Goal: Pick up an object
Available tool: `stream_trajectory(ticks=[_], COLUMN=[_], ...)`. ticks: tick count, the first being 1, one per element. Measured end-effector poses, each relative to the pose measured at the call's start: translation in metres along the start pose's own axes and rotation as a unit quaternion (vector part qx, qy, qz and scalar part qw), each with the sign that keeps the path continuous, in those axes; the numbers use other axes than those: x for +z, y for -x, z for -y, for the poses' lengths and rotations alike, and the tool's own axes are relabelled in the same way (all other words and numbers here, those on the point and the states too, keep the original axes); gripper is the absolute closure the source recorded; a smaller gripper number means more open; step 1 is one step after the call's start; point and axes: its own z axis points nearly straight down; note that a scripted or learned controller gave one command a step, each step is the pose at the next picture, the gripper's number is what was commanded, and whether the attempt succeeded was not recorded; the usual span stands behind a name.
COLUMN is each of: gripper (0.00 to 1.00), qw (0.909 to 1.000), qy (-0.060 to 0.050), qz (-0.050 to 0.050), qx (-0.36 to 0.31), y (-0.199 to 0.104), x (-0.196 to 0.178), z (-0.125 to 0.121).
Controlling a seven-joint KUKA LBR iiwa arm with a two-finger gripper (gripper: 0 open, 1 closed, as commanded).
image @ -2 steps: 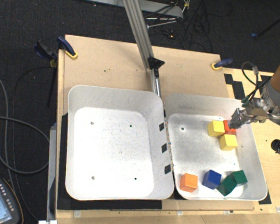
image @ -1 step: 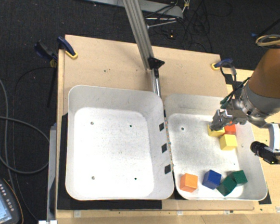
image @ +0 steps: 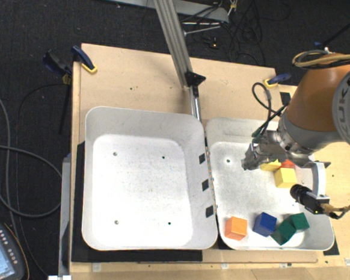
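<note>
Gripper point(image: 253, 160): low over the right bin point(image: 231, 189), in its upper half, hanging from the wrist that enters from 3 o'clock. Whether it is open or closed cannot be told from this angle; nothing is seen held in it.

Nearest object: yellow block point(image: 271, 166), just beside the gripper at its 3 o'clock, partly hidden under the wrist. Contact cannot be confirmed.

Second object: yellow-and-red block point(image: 286, 175), at about 4 o'clock from the gripper, close beyond the first block. Its long axis appears to run roughly 12 to 6 o'clock, red end uppermost.

Further objects: orange block point(image: 236, 227) at 6 o'clock from the gripper, near the bin's front wall; blue block point(image: 265, 224) at 5 o'clock; green blocks point(image: 291, 228) at about 4 to 5 o'clock, in the front right corner. All well apart from the gripper.

Left bin point(image: 95, 160): at 9 o'clock, across the shared rim.

Governing relation: the likeliest target lies to the gripper's 3 o'clock, back toward the arm's own side, so in my judgement a short shift that way is needed before closing.

Risk: the two yellow-toned blocks sit close together; a grasp could catch or nudge both.
</note>
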Motion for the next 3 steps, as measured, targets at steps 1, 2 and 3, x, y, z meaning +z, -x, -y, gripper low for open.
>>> stream_trajectory(ticks=[1, 2, 3], gripper=[1.00, 1.00, 1.00], qw=[1.0000, 1.0000, 1.0000], qy=[0.000, 0.001, 0.000], qz=[0.000, 0.000, 0.000], qx=[0.000, -0.001, -0.001], y=[-0.047, -0.109, -0.167], x=[0.003, -0.007, -0.001], z=[0.015, 0.026, 0.033])
